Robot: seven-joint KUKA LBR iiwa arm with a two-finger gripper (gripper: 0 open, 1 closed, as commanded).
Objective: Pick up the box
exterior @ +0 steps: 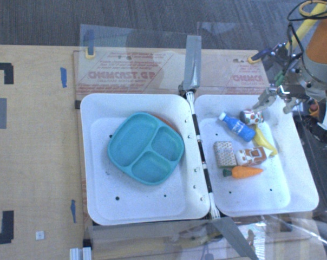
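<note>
Above the right-hand bin [301,194], at roughly two o'clock in the camera view, the arm's gripper [275,99] hangs over the bin's far rim; whether it is released or clenched cannot be told from this angle, and nothing is seen held in it.

The box [252,156], a small carton with brown and white print, lies on its side near the bin's middle. From the gripper it sits toward seven o'clock, well apart and lower in the frame. Its long axis runs close to the three-to-nine line, tipped slightly upward at the three o'clock end.

Neighbours crowd it: a speckled block [224,153] just beside it at nine o'clock, a carrot [243,172] just beside it at six, a banana [263,141] near its one o'clock corner, and a blue bottle [237,127] toward eleven. A small can [251,116] lies between gripper and box.

Across the divider, the left bin [98,199] carries a teal divided plate [146,148].

Judged from this layout, the coming move calls for travel toward seven o'clock, past the can, and a grasp across the carton's short side.
</note>
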